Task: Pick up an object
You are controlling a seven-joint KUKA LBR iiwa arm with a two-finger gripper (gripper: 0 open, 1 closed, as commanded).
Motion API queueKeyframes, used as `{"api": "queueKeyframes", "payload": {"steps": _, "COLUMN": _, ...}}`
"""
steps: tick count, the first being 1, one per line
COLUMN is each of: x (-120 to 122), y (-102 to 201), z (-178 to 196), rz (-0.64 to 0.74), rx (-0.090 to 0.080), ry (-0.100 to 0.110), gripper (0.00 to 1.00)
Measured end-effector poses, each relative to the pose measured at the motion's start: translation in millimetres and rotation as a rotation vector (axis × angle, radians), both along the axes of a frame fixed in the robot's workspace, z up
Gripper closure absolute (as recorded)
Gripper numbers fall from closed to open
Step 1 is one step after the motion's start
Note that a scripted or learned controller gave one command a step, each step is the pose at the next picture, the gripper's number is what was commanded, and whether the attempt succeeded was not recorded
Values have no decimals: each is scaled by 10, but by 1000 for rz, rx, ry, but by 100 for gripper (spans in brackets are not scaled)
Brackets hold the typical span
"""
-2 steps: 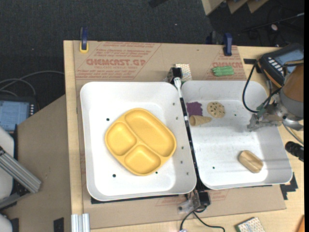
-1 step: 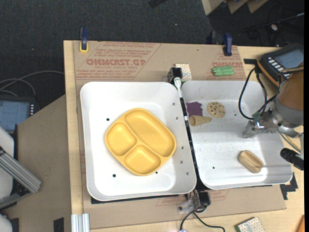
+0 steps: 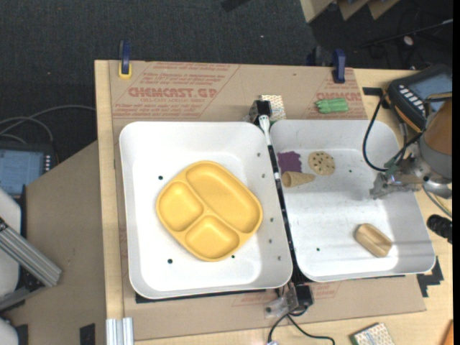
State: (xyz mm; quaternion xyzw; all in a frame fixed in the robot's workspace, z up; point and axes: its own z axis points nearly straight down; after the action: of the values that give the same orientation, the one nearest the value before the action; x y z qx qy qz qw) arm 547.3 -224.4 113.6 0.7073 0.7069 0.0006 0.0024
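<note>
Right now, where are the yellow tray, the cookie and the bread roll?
yellow tray (image 3: pixel 208 209), camera view, its centre where the dividers meet.
cookie (image 3: pixel 321 163), camera view, middle of its top.
bread roll (image 3: pixel 373 239), camera view, middle of its crust.

This is a robotics lab or test workshop. The table (image 3: pixel 172 85) is topped with a brown board printed with a maker's name, held by blue clamps (image 3: pixel 126 57) at its far edge. Two white bins (image 3: pixel 136 192) sit side by side, black cables (image 3: pixel 374 139) trail over them, aluminium framing (image 3: pixel 25 254) stands at the left, and dark carpet (image 3: pixel 108 13) covers the floor.
</note>
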Motion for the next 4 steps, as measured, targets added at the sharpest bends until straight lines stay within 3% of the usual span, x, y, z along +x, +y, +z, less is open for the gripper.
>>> {"api": "queueKeyframes", "payload": {"steps": 1, "x": 545, "y": 766, "z": -305, "rz": 10, "rx": 4, "ry": 0, "gripper": 100}}
{"api": "queueKeyframes", "payload": {"steps": 2, "x": 520, "y": 708, "z": -289, "rz": 2, "rx": 1, "ry": 2, "gripper": 0}}
{"api": "queueKeyframes", "payload": {"steps": 3, "x": 1149, "y": 1107, "z": -282, "rz": 6, "rx": 1, "ry": -4, "gripper": 0}}
{"api": "queueKeyframes", "payload": {"steps": 4, "x": 1201, "y": 1344, "z": -283, "rz": 3, "rx": 1, "ry": 0, "gripper": 0}}
